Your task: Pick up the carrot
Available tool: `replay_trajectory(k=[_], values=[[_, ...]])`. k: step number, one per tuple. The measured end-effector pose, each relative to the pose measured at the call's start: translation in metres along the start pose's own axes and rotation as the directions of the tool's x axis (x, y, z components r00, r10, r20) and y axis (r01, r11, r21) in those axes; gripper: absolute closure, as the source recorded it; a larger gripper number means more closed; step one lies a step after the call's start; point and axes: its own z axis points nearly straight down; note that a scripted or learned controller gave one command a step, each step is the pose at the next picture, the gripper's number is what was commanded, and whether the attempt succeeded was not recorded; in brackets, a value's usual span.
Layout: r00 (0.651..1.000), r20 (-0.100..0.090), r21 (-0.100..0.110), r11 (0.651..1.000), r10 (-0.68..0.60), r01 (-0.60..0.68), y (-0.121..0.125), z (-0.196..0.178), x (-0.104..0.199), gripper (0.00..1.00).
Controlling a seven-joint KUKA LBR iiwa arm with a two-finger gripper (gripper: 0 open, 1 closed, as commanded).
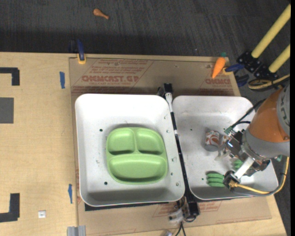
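The carrot (pixel 218 67), orange with a green top, lies on the cardboard behind the right bin (pixel 193 110), outside both bins. My gripper (pixel 229 144) hangs low over the right half of the right bin, well in front of the carrot. It sits just right of a small brown and white can (pixel 211 138). A green ridged object (pixel 214 179) lies near that bin's front wall, below the gripper. Nothing shows between the gripper and the carrot except the bin's back rim.
The left bin (pixel 92 115) holds a green divided plate (pixel 136 154). A blue clamp (pixel 233 68) sits beside the carrot. Another small orange object (pixel 100 14) lies on the dark floor at the back left. Yellow poles (pixel 276 27) stand at the back right.
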Motion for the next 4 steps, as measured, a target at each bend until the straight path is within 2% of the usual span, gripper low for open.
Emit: replay_trajectory(k=[1,2,3,4], values=[[1.000,0.000,0.000,1.000,0.000,0.000,0.000,-0.010,0.000,1.00],[0.989,0.000,-0.003,0.989,-0.151,0.151,-0.034,-0.061,0.065,1.00],[0.989,0.000,-0.003,0.989,-0.151,0.151,-0.034,-0.061,0.065,0.00],[0.976,0.001,-0.001,0.976,-0.218,0.218,-0.019,-0.017,0.017,0.00]])
